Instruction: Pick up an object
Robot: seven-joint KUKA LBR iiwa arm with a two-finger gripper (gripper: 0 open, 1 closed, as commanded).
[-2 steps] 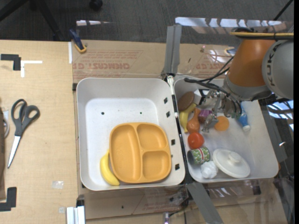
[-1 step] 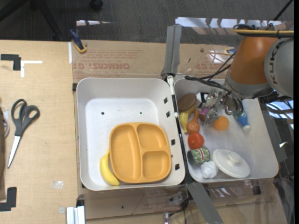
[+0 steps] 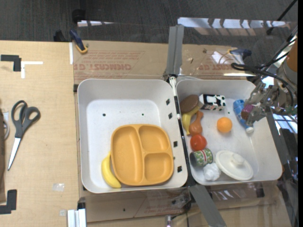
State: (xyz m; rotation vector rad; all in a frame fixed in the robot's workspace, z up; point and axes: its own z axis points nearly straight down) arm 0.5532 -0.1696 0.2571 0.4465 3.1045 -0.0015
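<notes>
— Gripper (image 3: 258, 109)? State?
— Fingers: I cannot tell (too blurred); it hangs at the right bin's (image 3: 265, 174) far edge, over one blue object (image 3: 239, 109).
— Left bin (image 3: 90, 126)?
— One orange tray (image 3: 142, 154), one banana (image 3: 108, 172).

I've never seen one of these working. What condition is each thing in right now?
Pincer: low at the right bin's far right side, over a blue object.
Yellow divided tray: flat in the left bin, its compartments bare.
Banana: partly under the tray.
White lid: lying knob up.
</notes>
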